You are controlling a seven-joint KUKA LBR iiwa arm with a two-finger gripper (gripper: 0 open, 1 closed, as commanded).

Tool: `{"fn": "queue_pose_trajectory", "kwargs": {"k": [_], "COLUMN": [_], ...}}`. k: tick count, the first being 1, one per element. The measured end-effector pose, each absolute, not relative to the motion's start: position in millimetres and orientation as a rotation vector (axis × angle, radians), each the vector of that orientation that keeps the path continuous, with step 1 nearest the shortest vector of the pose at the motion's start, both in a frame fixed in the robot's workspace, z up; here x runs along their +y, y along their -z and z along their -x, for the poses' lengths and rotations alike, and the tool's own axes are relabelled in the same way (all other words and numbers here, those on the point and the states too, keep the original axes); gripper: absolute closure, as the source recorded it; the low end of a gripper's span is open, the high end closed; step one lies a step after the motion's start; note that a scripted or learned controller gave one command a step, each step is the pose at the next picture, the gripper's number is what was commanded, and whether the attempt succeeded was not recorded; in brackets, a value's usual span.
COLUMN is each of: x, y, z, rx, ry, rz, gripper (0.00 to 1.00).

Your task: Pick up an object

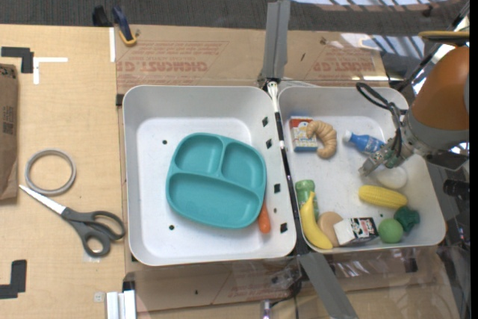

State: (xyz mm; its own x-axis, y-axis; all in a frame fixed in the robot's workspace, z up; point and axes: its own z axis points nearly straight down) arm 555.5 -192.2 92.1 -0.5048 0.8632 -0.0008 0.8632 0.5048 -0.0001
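Note:
My gripper [379, 160] hangs low over the right bin [340, 95], at its right side. It sits just above and left of a white rounded object [393, 178], with a blue bottle [364, 141] lying right beside it on its left. Nothing can be seen held in it. A yellow corn cob [382, 196] lies just below the white object. The grey arm with its orange band [448, 90] comes in from the right edge.
The right bin also holds a croissant [326, 138], a small box [302, 135], a green tube [305, 191], a banana [314, 225], a black-and-white pack [358, 230] and a green ball [390, 230]. The left bin [149, 160] holds a teal divided plate [216, 180] and a carrot [264, 220]. Scissors [86, 224] and a tape roll [50, 170] lie on the bench.

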Motion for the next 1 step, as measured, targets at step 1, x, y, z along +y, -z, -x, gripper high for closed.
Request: {"fn": "queue_pose_trajectory", "kwargs": {"k": [1], "x": [-192.2], "y": [-91.9], "z": [-555.4], "rx": [2.725], "ry": [0.001], "rz": [-1.563], "gripper": [0.0]}}
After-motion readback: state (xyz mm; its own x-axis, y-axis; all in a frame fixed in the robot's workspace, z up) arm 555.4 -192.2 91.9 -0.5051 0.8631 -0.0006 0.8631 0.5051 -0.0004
